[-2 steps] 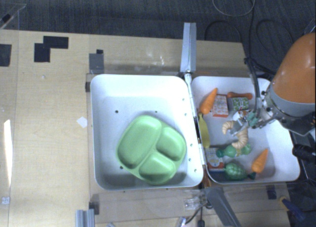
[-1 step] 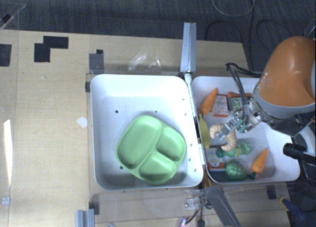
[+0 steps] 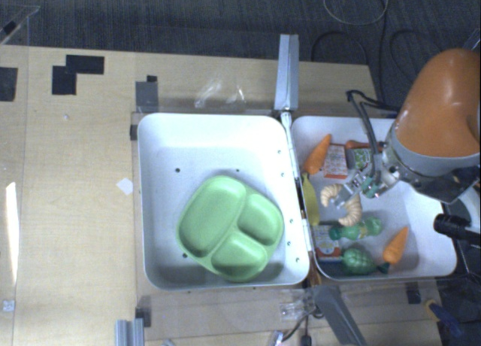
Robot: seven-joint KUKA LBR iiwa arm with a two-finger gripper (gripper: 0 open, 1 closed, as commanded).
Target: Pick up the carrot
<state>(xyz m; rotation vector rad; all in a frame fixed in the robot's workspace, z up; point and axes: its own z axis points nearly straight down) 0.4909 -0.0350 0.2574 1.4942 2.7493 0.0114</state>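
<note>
Two carrots lie in the right bin [image 3: 440,258]: one [image 3: 318,153] top left, one [image 3: 395,244] lower right. Gripper [image 3: 366,183] hangs between them; finger state cannot be determined.

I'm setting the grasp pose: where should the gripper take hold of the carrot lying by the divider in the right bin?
Grip the carrot across its thicker orange middle, coming straight down from above. It lies flat and slanted, so turn the fingers crosswise to its long axis. The bin wall sits close on its left, so keep the fingers clear of that side.
</note>
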